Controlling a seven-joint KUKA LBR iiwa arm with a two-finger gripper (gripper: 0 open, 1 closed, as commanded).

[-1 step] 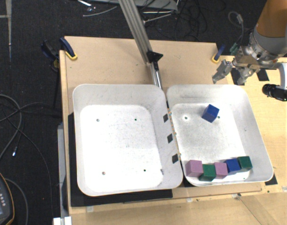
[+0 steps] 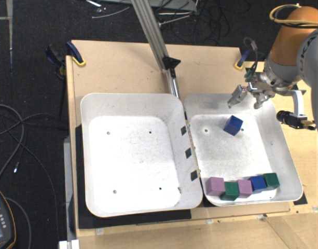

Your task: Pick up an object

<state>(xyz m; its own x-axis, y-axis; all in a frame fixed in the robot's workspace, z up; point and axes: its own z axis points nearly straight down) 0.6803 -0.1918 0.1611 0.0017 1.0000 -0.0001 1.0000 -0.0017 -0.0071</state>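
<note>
While my two-finger gripper (image 2: 247,98) hangs spread and unladen over the far rim of the right white bin (image 2: 283,149), the loose blue cube (image 2: 233,125) lies just below on open floor, well apart from five purple, green and blue blocks (image 2: 242,186) lining the near wall.

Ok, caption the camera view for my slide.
Open tool above the right bin, near a lone blue cube; five more cubes line its near edge.
</note>
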